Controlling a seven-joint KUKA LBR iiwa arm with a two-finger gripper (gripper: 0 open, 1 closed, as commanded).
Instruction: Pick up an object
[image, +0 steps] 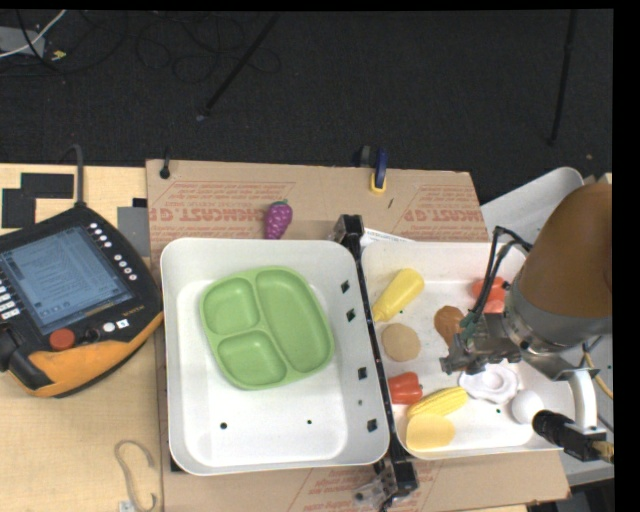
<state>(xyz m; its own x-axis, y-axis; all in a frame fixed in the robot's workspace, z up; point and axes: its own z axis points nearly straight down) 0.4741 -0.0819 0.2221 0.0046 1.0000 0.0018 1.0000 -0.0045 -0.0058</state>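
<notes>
My gripper (468, 352) hangs low over the right bin (440, 260), near its middle right. Around it lie several toy foods: a yellow corn-like piece (397, 293), a tan round piece (401, 342), a small brown piece (448, 321), a red piece (404, 387), a yellow banana-like piece (434, 417), a white flower-like piece (492, 382), a white ball (524, 404) and an orange-red piece (492, 295). The gripper sits just right of the brown piece and above the white flower-like piece. The arm's bulk hides what lies under it.
The left bin (190, 400) holds a green divided plate (266, 327). A purple grape toy (278, 218) lies on the cardboard behind the bins. A teach pendant (70, 290) rests on the bench at the left. A black divider (362, 340) runs between the bins.
</notes>
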